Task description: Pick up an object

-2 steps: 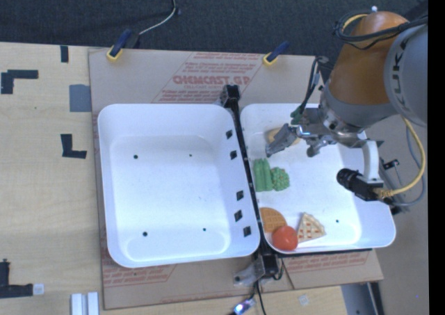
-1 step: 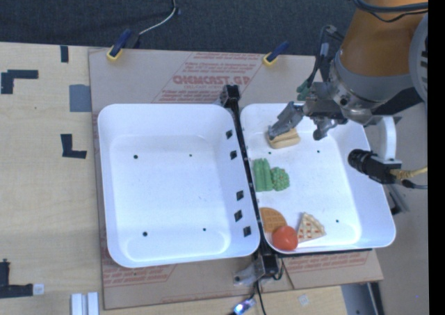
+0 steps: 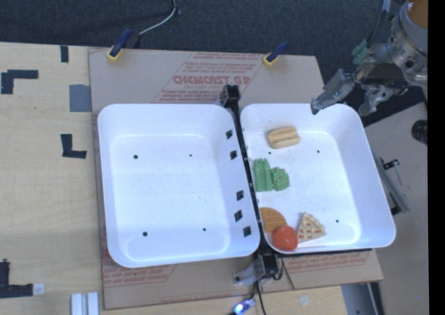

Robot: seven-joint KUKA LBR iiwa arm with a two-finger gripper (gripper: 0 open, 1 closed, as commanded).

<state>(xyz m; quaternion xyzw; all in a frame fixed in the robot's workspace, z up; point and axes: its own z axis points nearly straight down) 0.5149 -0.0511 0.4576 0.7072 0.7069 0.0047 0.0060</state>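
Wooden worktop (image 3: 42, 167) across the frame, with a cardboard sheet (image 3: 201, 77) clamped on it at centre. Two shallow white bins side by side on the cardboard: left bin (image 3: 167, 251) bare, right bin (image 3: 354, 167) carrying all the pickable items. Grey arm (image 3: 417, 28) entering at the upper right of the frame, its gripper (image 3: 345, 94) poised above the upper right corner of the right bin, jaws spread apart with nothing between them. In the right bin, toward its left side: a tan bread roll (image 3: 283, 137) near the top, a green leafy piece (image 3: 269, 176) just below it at mid-height, then a cluster at the lower edge, namely an orange round piece (image 3: 270, 218), a red tomato (image 3: 284, 238) touching it, and a pizza slice (image 3: 311, 227) just beside the tomato. By the look of it, task barely begun: no object grasped or lifted, every item lying in the bin. Left to do: choose a target, probably the bread roll as nearest, descend, close, lift.
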